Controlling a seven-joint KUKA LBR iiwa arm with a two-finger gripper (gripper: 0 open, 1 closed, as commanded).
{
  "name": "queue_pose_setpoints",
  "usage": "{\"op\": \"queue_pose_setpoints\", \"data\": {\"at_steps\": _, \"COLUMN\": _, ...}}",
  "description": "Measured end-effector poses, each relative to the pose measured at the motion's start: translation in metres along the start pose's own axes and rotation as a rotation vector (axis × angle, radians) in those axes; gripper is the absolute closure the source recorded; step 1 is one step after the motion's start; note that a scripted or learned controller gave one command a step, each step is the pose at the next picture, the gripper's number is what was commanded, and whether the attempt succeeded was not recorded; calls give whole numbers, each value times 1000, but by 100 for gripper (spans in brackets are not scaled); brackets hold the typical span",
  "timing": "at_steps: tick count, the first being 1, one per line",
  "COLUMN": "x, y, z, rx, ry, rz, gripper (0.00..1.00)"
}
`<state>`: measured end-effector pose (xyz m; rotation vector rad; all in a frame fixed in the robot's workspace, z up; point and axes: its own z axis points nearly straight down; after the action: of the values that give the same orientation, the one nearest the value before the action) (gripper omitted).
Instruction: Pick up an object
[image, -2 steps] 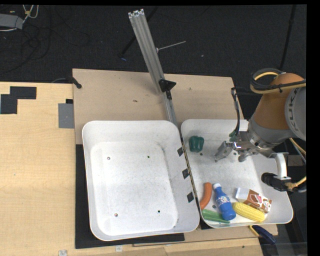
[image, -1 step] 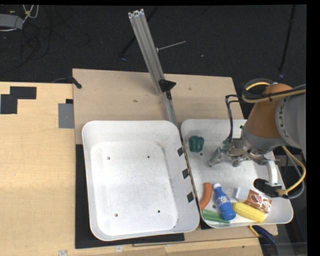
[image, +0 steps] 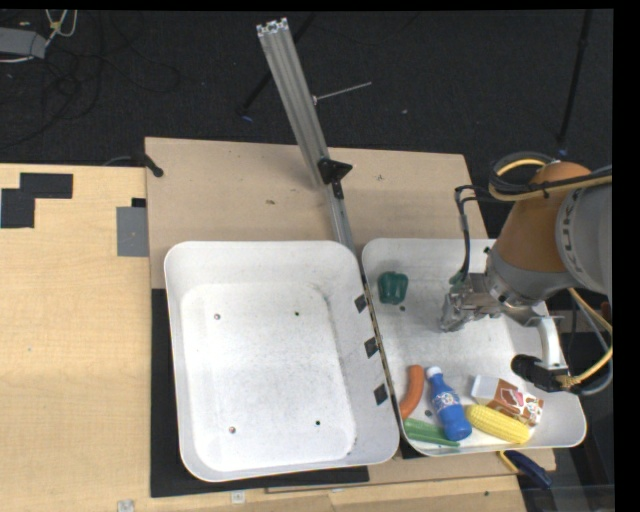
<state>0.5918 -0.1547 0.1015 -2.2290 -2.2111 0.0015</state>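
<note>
We're down over the right bin (image: 570, 432) with the gripper (image: 455, 318), its metal fingers pointing at the bin floor in the upper middle of that tray. From this slant the fingers blur into one grey clump, so we cannot tell how far apart they stand, and we see nothing between them. The floor right under the tips looks bare white.

Nearest candidate: the green pepper (image: 391, 287), off to the gripper's left near the bin's inner wall, apart from the fingers and sitting alone (a small dark speck lies just below it).

Everything else is bunched along the near edge of the bin, well below the gripper. There we've got the orange carrot (image: 412, 389) standing on end beside the blue bottle (image: 447, 406) with its white cap; the two look to be touching. A green pod-shaped piece (image: 431, 433) lies under their lower ends. To the right, the yellow corn cob (image: 499, 423) lies slantwise, with a white block (image: 484, 386) and a small brown-and-red packet (image: 518, 402) just above it.

Behind the gripper, the grey arm with its orange band (image: 535, 225) comes in from the right. The left bin (image: 190, 270) sits alongside, with black clips at the shared wall.
</note>
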Motion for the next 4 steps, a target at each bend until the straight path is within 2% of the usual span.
{"op": "queue_pose_setpoints", "data": {"at_steps": 3, "x": 13, "y": 4, "z": -151, "rx": -6, "ry": -1, "rz": -10, "gripper": 100}}
{"op": "queue_pose_setpoints", "data": {"at_steps": 4, "x": 65, "y": -6, "z": -156, "rx": 1, "ry": 2, "rz": -12, "gripper": 100}}
